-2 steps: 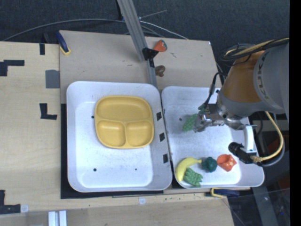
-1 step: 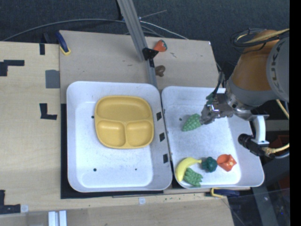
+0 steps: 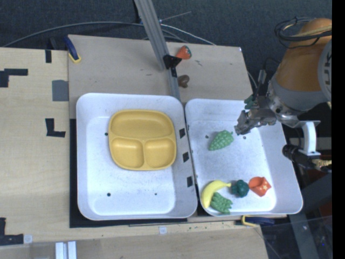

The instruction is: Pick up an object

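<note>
Two white bins are set side by side on the bench. A yellow divided plate (image 3: 143, 138) is seen in the left bin (image 3: 89, 198). In the right bin (image 3: 280, 161), a green grape bunch (image 3: 221, 141) lies near the middle, just left of the gripper (image 3: 241, 128). A banana (image 3: 211, 190), green toy (image 3: 220, 203), dark green piece (image 3: 240, 188) and red pepper (image 3: 260, 186) are grouped at the near edge.

The arm (image 3: 304, 63) has a rounded orange band over a smooth grey wrist housing. Black cables loop above the orange part and run down beside the wrist. The gripper (image 3: 242, 127) is a dark grey metal assembly, with a white bracket beside it.
</note>
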Action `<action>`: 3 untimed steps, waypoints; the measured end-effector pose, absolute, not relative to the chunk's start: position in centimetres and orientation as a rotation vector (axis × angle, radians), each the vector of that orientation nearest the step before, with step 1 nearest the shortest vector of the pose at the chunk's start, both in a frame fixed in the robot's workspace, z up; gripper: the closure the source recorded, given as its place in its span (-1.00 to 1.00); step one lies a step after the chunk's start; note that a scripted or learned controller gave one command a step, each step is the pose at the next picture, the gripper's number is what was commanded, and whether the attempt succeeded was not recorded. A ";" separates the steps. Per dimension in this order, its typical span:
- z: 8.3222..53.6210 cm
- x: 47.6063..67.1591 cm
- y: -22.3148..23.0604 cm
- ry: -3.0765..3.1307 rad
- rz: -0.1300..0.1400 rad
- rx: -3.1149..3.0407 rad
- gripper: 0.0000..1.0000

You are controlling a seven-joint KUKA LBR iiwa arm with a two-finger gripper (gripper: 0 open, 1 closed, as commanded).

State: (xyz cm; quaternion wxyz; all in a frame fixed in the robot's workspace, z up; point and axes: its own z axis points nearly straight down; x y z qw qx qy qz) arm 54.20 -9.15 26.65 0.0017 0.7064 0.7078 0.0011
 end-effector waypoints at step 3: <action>25.4 53.9 7.1 2.232 0.000 2.215 1.00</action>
